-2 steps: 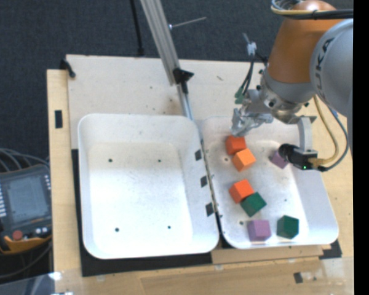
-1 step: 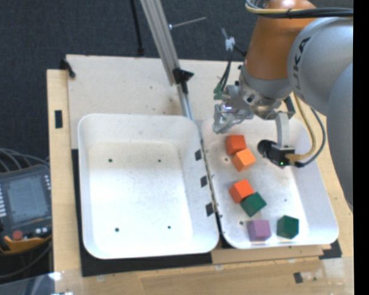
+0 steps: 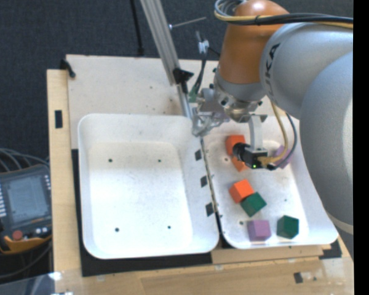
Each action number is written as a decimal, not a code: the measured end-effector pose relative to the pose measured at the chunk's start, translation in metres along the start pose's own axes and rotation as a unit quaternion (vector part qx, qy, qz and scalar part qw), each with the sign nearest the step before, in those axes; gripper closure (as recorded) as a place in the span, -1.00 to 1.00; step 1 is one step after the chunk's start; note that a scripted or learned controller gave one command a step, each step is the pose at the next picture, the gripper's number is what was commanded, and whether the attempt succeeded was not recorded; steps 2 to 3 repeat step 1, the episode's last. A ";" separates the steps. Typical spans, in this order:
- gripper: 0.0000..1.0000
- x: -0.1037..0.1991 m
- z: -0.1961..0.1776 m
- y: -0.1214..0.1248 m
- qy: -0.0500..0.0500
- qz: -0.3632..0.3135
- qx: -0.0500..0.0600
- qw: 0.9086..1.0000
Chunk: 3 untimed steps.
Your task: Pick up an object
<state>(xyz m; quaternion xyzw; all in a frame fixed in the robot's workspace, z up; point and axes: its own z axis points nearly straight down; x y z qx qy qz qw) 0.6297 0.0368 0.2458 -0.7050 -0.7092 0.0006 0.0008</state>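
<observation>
The right bin [image 3: 307,183] holds several small blocks. An orange block [image 3: 234,144] lies near its back, partly hidden by the wrist's fittings. An orange cube [image 3: 240,190] touches a dark green cube [image 3: 253,204] in the middle. A purple cube [image 3: 258,230] and another green cube [image 3: 288,226] sit by the front rim. My gripper [image 3: 201,123] hangs at the back of the right bin, close to the ridge between the bins, left of the partly hidden orange block. Nothing shows between its tips.
The left white bin [image 3: 92,165] lies beside the right one. A slanted aluminium post [image 3: 162,39] rises behind the bins, close to the gripper. A teach pendant [image 3: 21,204] rests off the bench at the left.
</observation>
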 end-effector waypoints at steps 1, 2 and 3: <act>1.00 0.045 -0.003 0.018 0.000 0.000 -0.002 1.000; 1.00 0.045 -0.003 0.018 0.000 0.000 -0.002 1.000; 1.00 0.045 -0.003 0.018 0.000 0.000 -0.002 1.000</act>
